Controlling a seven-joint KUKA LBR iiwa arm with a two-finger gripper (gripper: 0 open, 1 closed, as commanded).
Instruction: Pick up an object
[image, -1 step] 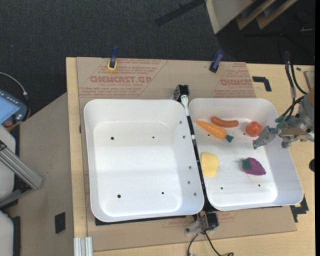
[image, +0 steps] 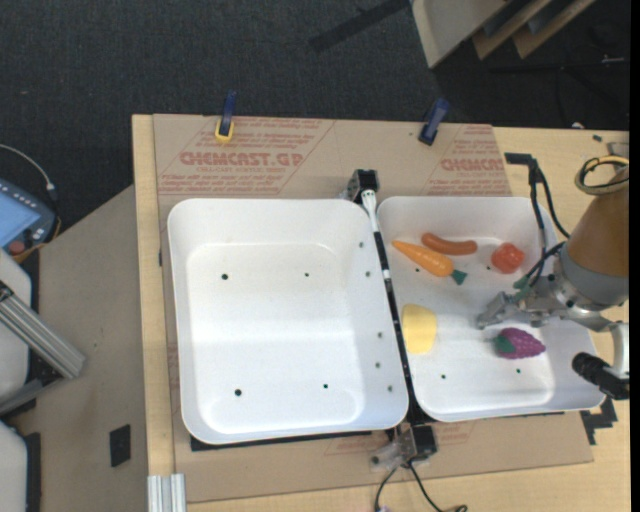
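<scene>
The right bin (image: 470, 395) holds several toy foods. An orange carrot (image: 424, 258) and a brown-red sausage (image: 450, 243) lie near its far edge, with a red tomato-like piece (image: 507, 258) to their right. A yellow lemon-like piece (image: 419, 329) rests against the left wall. A purple grape bunch (image: 520, 344) lies toward the right. My gripper (image: 497, 312) hangs low over the right bin, just above and to the left of the grape bunch in the image. The grey arm with its orange band (image: 600, 240) reaches in from the right. I see nothing held in the gripper.
The left bin (image: 200, 300) sits beside the right one, with a black divider strip (image: 385, 290) between them. Both rest on a cardboard sheet (image: 300, 140) held by blue clamps (image: 433, 120) at the far edge. Cables run along the right bin's far right side.
</scene>
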